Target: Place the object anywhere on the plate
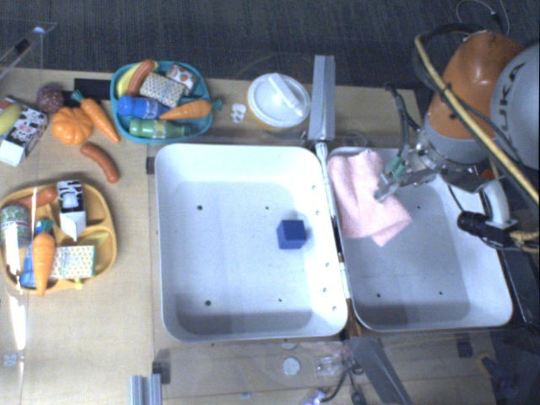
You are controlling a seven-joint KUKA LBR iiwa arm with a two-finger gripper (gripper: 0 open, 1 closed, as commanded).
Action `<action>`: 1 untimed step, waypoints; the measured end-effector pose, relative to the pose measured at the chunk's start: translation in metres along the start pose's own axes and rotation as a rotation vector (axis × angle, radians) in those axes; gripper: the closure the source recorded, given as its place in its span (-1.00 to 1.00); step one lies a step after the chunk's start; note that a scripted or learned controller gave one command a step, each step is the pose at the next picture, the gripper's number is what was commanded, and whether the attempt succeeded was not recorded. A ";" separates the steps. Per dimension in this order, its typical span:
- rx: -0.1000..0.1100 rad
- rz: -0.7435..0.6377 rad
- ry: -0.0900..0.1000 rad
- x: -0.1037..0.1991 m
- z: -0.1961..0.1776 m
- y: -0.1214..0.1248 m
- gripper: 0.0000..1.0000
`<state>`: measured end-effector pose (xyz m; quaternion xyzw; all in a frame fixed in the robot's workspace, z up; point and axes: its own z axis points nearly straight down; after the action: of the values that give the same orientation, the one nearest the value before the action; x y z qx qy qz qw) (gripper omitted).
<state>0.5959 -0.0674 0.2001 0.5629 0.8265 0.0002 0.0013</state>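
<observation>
A small blue cube lies alone near the right side of the left bin. A crumpled pink cloth rests in the upper left corner of the right bin. My gripper hangs low over the cloth's right edge, its tip at or just above the fabric. The grey arm with its orange band comes in from the upper right. A yellow plate loaded with toy food sits on the bench far to the left.
Behind the bins stand a blue bowl of toy vegetables and a white lidded yellow bowl. Loose toy food lies at the bench's left. A metal post rises between the bins at the back.
</observation>
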 end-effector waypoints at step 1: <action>-0.001 -0.009 0.000 0.001 -0.024 0.002 1.00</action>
<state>0.5974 -0.0657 0.2243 0.5593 0.8289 0.0008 0.0014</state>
